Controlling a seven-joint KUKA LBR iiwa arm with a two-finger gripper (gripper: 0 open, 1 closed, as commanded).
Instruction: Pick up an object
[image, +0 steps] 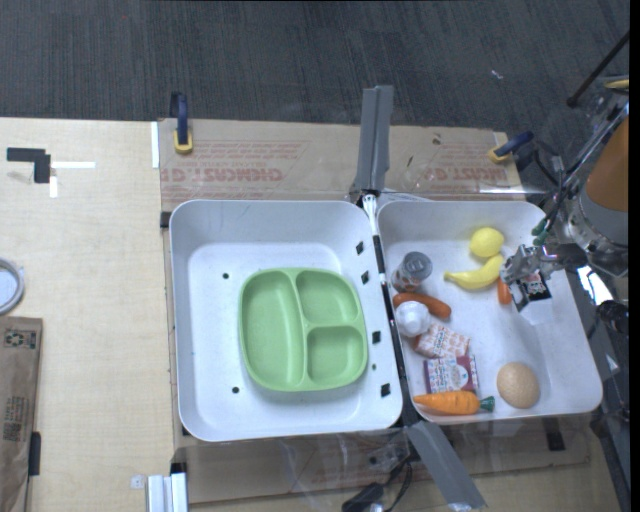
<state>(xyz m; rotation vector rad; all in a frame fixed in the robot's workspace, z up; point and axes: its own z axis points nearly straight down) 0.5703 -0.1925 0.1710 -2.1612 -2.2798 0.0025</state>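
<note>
Fingers (522, 281) near right bin (585, 372) right wall (spread unclear), beside banana (474, 273); bare floor below.

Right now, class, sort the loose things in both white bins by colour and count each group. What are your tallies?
Yellow: 2, lemon, banana
Orange: 2, carrot, second carrot
Green: 1, divided plate
Tan: 1, egg
White: 1, garlic bulb
Grey: 1, can
Pinkish: 2, packets
Total: 10

Bare right bin (560, 330) floor beside egg (517, 384)
</note>
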